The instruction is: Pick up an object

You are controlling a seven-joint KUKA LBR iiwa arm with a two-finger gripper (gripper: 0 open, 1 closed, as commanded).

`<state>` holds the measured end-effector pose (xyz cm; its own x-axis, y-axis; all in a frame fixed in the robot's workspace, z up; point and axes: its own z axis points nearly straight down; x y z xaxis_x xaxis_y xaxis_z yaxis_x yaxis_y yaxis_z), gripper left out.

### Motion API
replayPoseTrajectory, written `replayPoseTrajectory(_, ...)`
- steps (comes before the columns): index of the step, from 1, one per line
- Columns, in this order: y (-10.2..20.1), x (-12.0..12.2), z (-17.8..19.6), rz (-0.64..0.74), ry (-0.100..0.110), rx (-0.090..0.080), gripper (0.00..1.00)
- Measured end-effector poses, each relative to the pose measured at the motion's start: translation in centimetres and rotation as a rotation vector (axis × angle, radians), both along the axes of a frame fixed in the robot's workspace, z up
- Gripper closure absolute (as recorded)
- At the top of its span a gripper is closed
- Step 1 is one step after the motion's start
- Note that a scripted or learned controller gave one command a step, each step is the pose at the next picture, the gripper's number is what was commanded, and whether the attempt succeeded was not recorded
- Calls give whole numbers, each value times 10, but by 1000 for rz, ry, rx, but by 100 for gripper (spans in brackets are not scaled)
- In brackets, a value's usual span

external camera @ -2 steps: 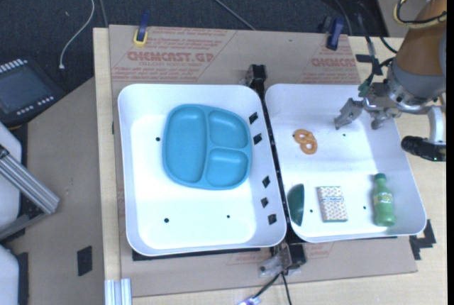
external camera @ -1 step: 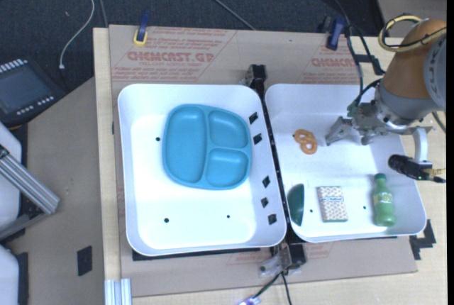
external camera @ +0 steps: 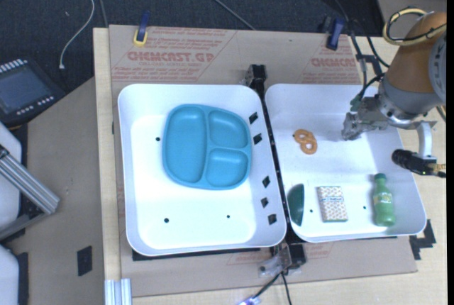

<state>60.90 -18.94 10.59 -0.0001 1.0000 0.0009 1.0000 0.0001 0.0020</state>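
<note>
- Gripper (external camera: 350,128) low over the right bin (external camera: 333,99), near its back right part; fingers too small and dark to read, so open or closed cannot be told. Nothing visible between them.
- Pretzel (external camera: 306,141), small and tan, lies on the bin floor to the left of the gripper, near but apart from it.
- Green bottle (external camera: 384,200) lies toward the front right corner of the same bin, well forward of the gripper.
- Patterned square packet (external camera: 331,203) sits at the front, just left of the bottle; dark green object (external camera: 296,202) rests at the front left, against the bin wall.
- Bare white floor between gripper and pretzel; nothing lies between them.
- Left bin (external camera: 142,176) holds a blue divided plate (external camera: 207,146), lying flat toward the back centre, well apart from the gripper.
- Arm (external camera: 415,73) enters from the right, orange band above the wrist, wrist angled down and leftward into the right bin.
- Black cable (external camera: 365,62) loops beside the wrist.
</note>
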Motion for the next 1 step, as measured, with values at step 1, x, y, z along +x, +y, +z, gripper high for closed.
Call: replayPoseTrajectory(1, 4, 4, 45, 2, -4, -2, 100)
